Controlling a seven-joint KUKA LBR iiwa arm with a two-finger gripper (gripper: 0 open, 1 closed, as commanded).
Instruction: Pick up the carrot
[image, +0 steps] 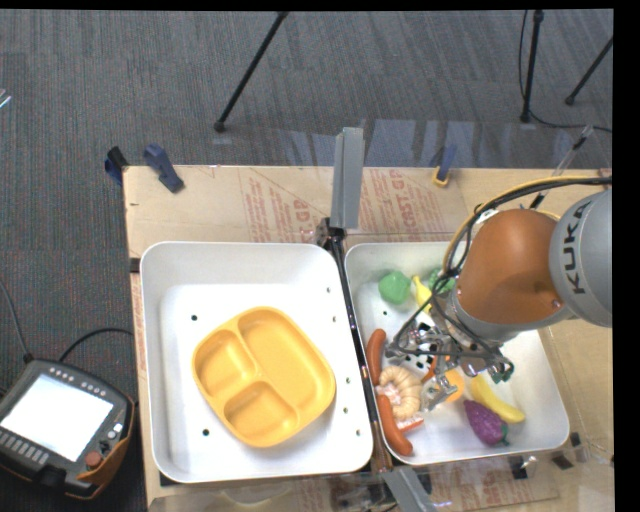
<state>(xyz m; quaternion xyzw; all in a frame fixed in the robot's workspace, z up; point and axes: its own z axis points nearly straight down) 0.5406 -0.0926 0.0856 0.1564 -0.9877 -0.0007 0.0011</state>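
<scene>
A slanted overhead look at a brown tabletop (240, 205) carrying two shallow white bins side by side. The left bin (170, 270) holds a yellow divided plate (262, 375). The right bin (545, 395) is crowded with toy food, and the grey arm with its orange band (510, 268) reaches in from 3 o'clock, hanging over the bin's middle.

The pincer (440, 362) sits low among the toys, a tangle of dark metal parts; whether it is apart or together cannot be told from here.

The carrot (441, 385) appears to be the small orange piece just at 6 o'clock of the pincer, mostly hidden by it, so that reading is uncertain. Around it: a pink shrimp-like toy (402, 388) at 9 o'clock, a red sausage (375, 352) beyond that near the bin's left wall, a second red sausage (398, 425) at 7 o'clock, a banana (495, 398) at 3 o'clock, a purple eggplant (486, 422) at 4 o'clock, and a green toy (396, 288) at 11 o'clock.

To do this step well, the grasp likely needs to straddle the carrot across its narrow width, not its length, and come straight down, since the shrimp toy lies just beside it and could be caught instead. Lifting slowly would probably show whether only the carrot comes away.
</scene>
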